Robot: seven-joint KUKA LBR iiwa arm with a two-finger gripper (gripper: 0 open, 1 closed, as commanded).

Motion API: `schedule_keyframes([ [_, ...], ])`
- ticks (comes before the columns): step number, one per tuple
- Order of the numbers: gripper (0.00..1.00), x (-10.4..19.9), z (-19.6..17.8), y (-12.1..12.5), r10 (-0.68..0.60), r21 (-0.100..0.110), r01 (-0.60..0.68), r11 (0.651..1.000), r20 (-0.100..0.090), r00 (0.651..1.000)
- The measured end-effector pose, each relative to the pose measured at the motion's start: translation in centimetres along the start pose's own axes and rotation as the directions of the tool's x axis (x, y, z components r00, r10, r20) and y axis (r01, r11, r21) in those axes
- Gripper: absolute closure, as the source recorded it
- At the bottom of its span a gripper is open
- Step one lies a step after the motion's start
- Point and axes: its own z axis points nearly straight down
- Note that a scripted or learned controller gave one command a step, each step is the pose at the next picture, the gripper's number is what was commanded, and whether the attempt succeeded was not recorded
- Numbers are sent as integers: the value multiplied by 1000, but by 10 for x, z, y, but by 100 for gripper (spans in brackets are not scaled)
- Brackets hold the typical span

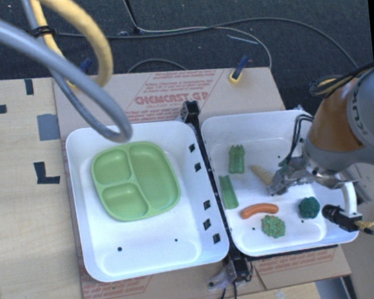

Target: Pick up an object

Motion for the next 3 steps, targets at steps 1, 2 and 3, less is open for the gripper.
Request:
schedule_keyframes([
  [1,100,-4,-47,-7,1,1,-1,1000,-4,1000],
  [2,100,0,-109,-5,-2,-2,2,1000,-3,1000],
  [3,100,1,-152,-5,-1,0,1,1000,-3,1000],
])
